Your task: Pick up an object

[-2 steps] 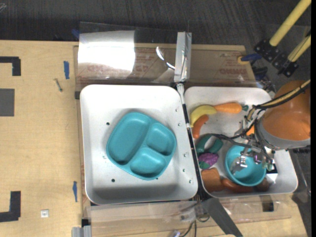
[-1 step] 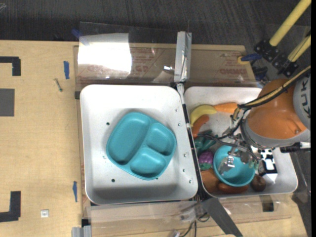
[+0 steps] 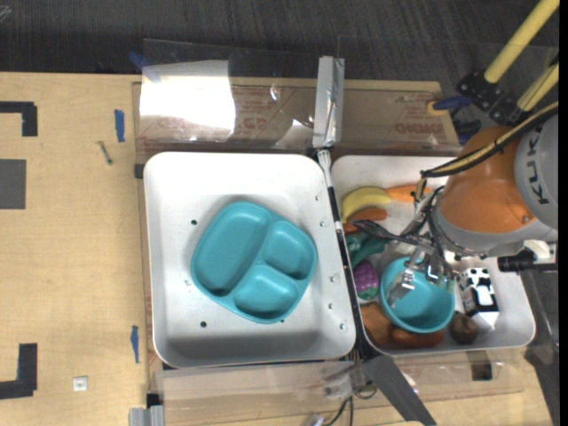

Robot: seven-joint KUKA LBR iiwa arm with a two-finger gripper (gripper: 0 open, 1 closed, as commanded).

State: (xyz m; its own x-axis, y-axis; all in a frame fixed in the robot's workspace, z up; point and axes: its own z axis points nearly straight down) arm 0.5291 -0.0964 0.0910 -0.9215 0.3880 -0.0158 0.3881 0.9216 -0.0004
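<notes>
Two shallow white bins are seen side by side on the surface [image 3: 62, 264]. In the left bin [image 3: 169, 193], one teal divided plate [image 3: 255, 260] with three compartments is laid near the middle, turned at an angle to the bin's edges; nothing else is counted in that bin.

The right bin [image 3: 519, 327] is crowded toward its left edge. One yellow banana [image 3: 364, 201] is placed near the bin's far left corner, with one orange piece [image 3: 404, 193] just beside it toward the far edge, partly covered by the arm. One teal cup [image 3: 419, 302] is set near the bin's near edge, its mouth turned upward. One purple grape-like cluster [image 3: 366, 278] is found just to the left of the cup, close to the bin's left edge, with a small green and teal item [image 3: 359, 248] beside it that is too hidden to be named. Brown rounded things [image 3: 390, 331] are pressed against the near edge under and beside the cup; their count cannot be told.

One arm [image 3: 484, 198], grey with an orange band, is reached in over the right bin. The pincer [image 3: 410, 278] is lowered at the cup, at its far left rim; whether its fingers are spread or closed, and whether anything is held between them, cannot be told from the metal parts and cables around it.
</notes>
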